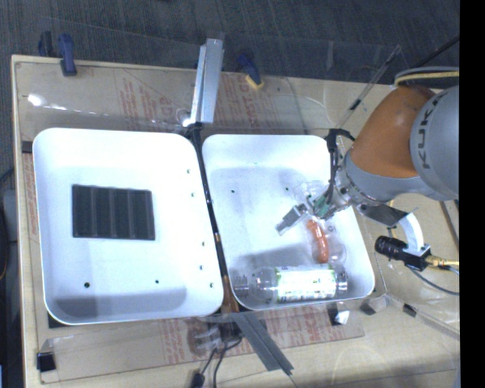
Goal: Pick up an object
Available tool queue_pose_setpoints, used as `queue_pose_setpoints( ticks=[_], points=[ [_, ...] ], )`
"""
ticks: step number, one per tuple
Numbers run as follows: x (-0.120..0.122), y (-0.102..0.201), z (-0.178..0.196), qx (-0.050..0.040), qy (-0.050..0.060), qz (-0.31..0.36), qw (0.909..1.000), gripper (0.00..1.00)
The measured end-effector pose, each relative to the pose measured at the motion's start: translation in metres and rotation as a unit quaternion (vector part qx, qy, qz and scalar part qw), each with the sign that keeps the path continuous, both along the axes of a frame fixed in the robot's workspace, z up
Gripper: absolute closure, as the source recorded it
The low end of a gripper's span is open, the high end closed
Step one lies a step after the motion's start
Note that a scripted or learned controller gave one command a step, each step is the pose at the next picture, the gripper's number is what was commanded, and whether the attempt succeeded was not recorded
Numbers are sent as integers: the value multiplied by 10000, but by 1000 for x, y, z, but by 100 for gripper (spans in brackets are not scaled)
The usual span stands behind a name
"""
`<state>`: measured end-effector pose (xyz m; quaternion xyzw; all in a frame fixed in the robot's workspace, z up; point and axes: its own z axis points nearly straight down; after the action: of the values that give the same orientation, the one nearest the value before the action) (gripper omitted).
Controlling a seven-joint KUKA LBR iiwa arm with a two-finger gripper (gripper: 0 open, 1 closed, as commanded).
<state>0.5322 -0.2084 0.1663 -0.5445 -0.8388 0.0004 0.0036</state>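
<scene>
My gripper (294,217) hangs low over the middle of the right bin (250,164), reaching in from the right under the grey arm with the orange band (388,140). Just right of and below it lies a small orange, carrot-like object (319,242). It looks close to the gripper, but I cannot tell if they touch. A clear plastic bottle with a green and white label (295,284) lies on its side along the bin's near wall. Something clear and crinkled (307,191) sits just behind the gripper.
The left bin (56,160) holds a flat dark ribbed rectangle (113,212). A metal bar (207,79) stands at the back between the bins. Blue clamps (65,53) hold the bench's far edge.
</scene>
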Motion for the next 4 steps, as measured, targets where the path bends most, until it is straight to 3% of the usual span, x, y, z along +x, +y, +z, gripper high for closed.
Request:
queue_pose_setpoints(
  ticks=[1,2,3,4],
  points=[
    [-33,33,-75,-14,-9,-1035,9946,0],
    [-55,83,-74,-42,-40,-743,9972,0],
    [-54,84,-65,-33,-38,-717,9974,100],
    [-55,68,-74,-9,-24,-503,9987,100]
  ],
)
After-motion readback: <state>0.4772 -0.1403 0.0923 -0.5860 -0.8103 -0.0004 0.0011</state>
